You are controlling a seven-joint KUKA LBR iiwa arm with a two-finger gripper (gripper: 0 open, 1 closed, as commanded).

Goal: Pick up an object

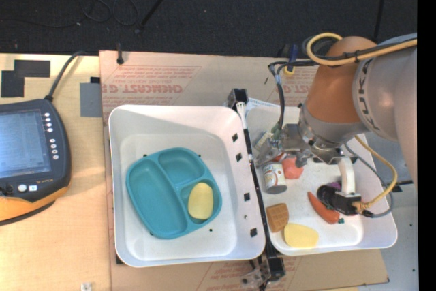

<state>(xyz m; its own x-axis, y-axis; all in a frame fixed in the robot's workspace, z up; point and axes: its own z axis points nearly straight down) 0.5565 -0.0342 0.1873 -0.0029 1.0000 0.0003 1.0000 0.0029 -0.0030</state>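
Note:
My gripper (287,152) hangs low over the upper left part of the right bin (381,232), under the grey and orange wrist. Just below it stands a small tin can (274,177), with a salmon-red piece (294,169) beside it on the right. Both lie close to the gripper, and I cannot make out whether either is touched. Further forward in the same bin lie a brown cracker-like piece (277,216), a pale yellow oval (300,236) and an orange-red pepper shape (321,209). A bit of purple (334,185) peeks out behind the pepper.
The left bin (136,126) holds a teal divided plate (160,191) with a yellow lemon-like item (200,201) in its right compartment. A divider wall (246,174) separates the bins. A tablet-like pendant (27,150) rests on the bench at far left.

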